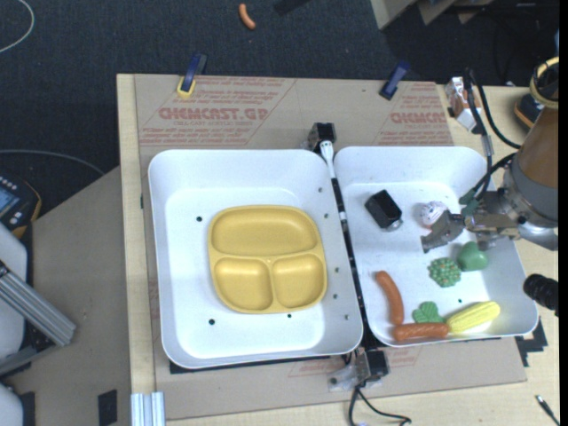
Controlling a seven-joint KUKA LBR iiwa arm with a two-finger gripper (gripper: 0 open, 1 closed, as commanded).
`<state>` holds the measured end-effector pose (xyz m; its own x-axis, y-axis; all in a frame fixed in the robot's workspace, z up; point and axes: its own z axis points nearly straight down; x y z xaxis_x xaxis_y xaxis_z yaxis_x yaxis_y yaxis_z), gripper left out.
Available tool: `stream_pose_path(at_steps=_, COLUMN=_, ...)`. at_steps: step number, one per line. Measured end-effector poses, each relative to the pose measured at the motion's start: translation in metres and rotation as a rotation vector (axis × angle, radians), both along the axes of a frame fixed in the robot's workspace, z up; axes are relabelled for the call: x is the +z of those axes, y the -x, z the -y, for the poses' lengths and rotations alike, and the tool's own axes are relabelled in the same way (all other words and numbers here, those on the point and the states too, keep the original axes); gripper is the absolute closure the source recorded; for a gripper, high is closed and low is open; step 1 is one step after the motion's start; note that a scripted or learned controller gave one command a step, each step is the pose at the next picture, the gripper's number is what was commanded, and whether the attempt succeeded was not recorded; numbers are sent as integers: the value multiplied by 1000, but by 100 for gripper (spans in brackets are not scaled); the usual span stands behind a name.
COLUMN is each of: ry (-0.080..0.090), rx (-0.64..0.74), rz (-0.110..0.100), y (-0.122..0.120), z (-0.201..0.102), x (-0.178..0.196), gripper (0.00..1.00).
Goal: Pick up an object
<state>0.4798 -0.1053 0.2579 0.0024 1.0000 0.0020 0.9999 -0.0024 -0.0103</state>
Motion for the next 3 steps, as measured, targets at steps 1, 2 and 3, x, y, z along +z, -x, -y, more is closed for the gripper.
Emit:
stream_pose_path(at_steps=1, ry=2, rx=2, rz=10, y=-2, z=0, x=4, gripper=0)
stream_pose_path(at_steps=2, ry=0, rx=2, rz=2, y=0, z=-1, x=-59, gripper=0)
stream_pose_path(at_steps=3, ry=-1, rx=1, rz=1, y=3, z=-1, x=-123, gripper=0)
